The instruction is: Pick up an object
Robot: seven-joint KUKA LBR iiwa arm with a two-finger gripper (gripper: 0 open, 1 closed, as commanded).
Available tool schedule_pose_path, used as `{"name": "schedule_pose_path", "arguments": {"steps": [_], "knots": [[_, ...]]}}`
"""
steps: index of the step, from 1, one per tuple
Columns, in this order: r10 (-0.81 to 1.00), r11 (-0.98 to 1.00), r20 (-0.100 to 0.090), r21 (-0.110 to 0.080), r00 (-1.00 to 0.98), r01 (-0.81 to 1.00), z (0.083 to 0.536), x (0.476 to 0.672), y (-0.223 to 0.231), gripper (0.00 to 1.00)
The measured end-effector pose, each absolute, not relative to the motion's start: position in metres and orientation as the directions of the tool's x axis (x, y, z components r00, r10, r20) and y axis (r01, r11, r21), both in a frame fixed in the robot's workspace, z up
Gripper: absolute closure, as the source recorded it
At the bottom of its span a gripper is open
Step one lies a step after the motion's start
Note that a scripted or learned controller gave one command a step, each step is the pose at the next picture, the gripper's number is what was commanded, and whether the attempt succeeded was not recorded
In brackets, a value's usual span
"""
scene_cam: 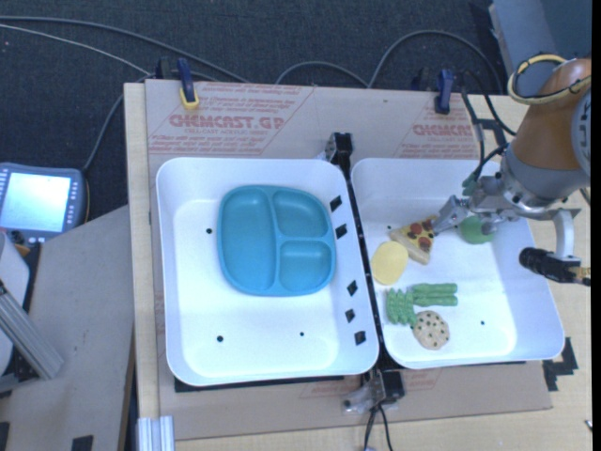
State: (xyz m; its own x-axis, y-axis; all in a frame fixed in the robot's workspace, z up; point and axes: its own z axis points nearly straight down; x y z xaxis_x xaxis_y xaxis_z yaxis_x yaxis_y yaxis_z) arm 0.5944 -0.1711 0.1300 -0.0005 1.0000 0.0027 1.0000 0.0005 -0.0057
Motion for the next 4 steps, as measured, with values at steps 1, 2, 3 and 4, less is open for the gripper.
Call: {"name": "schedule_pose_path", "arguments": {"steps": [1,2,3,4], "knots": [[1.000,-0.001,0.000,0.004,0.001,1.000,0.087,0.597,-0.171,0.00],[1.000,0.001,0.001,0.011,-0.001,1.000,0.102,0.599,-0.170,1.00],[1.000,0.003,-0.001,0.006,-0.003,1.000,0.150,0.605,-0.162,1.00],[1.000,0.002,-0.001,0.005,-0.002,1.000,0.210,0.599,-0.157,1.00]]}}
